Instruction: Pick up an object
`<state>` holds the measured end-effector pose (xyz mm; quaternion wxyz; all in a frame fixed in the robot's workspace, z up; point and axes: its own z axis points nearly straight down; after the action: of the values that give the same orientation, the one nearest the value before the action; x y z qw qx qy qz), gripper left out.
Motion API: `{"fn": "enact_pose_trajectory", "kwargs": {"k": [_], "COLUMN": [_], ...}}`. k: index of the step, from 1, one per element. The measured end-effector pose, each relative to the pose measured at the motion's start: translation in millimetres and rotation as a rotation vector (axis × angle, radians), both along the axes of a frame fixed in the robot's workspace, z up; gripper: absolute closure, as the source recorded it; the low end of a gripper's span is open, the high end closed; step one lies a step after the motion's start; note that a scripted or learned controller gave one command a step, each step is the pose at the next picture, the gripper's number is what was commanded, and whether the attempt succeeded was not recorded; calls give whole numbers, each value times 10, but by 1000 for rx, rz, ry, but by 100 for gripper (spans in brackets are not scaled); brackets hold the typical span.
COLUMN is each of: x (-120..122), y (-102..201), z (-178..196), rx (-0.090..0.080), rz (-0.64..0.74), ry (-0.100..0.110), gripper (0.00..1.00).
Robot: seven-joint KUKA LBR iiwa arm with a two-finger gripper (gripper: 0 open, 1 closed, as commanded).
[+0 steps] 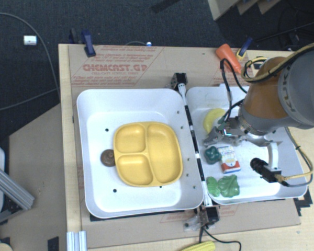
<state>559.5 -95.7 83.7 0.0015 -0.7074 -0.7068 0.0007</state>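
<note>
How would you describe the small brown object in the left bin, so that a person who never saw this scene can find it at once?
Start at the left white bin, which holds a big yellow divided plate. Look at the plate's left edge, about halfway down: the small brown round object lies there on the bin floor, partly tucked under the rim. It is the one dark, small thing in that bin.
</note>
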Motion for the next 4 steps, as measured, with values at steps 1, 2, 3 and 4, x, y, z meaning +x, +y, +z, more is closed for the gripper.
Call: {"fn": "enact_pose_trajectory", "kwargs": {"k": [1, 2, 3, 4], "x": [691, 1053, 1061, 1059], "y": [-21, -91, -87, -87], "z": [13, 15, 121, 118], "rx": [-1, -2, -4, -4], "rz": [2, 2, 4, 4], "ry": [-4, -6, -9, -8], "gripper": [0, 0, 100, 0]}}
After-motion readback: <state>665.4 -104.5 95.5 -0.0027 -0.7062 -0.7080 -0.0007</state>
